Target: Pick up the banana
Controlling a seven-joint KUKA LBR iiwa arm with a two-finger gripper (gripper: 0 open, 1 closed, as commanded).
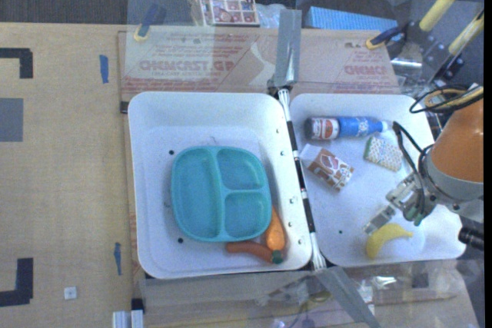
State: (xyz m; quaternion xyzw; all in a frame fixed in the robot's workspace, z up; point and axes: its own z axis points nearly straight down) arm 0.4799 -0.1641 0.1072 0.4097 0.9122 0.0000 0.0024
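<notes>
The yellow curved banana (388, 239) lies in the right white plastic bin (350, 250), not yet lifted. The gripper (393, 211) hovers just above it, fingers apart, holding nothing.

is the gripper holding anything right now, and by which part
Nothing is held. The gripper sits just above the banana in the right bin, with nothing between its fingers.
</notes>
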